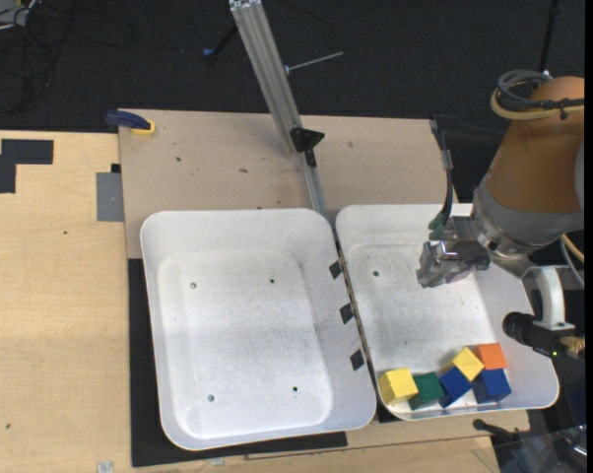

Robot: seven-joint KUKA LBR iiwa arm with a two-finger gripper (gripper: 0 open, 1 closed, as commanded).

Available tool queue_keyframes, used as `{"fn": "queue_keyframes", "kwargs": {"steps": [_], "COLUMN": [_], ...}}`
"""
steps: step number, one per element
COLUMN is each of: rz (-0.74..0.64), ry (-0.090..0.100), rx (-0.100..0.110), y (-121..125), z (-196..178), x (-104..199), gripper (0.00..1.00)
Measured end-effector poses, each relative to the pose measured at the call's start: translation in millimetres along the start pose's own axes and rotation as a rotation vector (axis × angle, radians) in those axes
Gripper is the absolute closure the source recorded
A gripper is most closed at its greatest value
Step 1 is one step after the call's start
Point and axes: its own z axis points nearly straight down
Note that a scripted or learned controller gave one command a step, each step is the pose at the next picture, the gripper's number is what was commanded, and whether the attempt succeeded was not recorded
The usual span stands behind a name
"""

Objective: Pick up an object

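Observation:
Several small blocks lie bunched in the near corner of the right bin [405, 313]: a yellow one [399, 383], a green one [427, 390], a second yellow one [467, 364], two blue ones [456, 386] and an orange one [492, 355]. My gripper [440, 264] hangs over the upper middle of the right bin, well behind the blocks and apart from them. I see nothing between its metal fingers, and the angle hides whether they stand open or shut.
The left bin [237, 323] sits beside the right one, with black clips along their shared edge. A slanted aluminium rail [272, 77] rises behind the bins. A blue and yellow clamp [129, 121] rests at the bench's far left corner.

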Motion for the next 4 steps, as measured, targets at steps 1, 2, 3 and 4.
{"fn": "queue_keyframes", "kwargs": {"steps": [1, 2, 3, 4], "rz": [-0.001, 0.000, -0.001, 0.003], "ry": [0.000, -0.001, -0.001, -0.003], "rx": [-0.002, 0.002, 0.002, 0.000], "y": [10.6, 21.4, 29.2, 29.2], "z": [-2.1, 19.4, 36.7, 35.6], "x": [51.4, 101.7, 153.8, 151.7], "gripper": [1.00, 1.00, 1.00, 0.00]}}
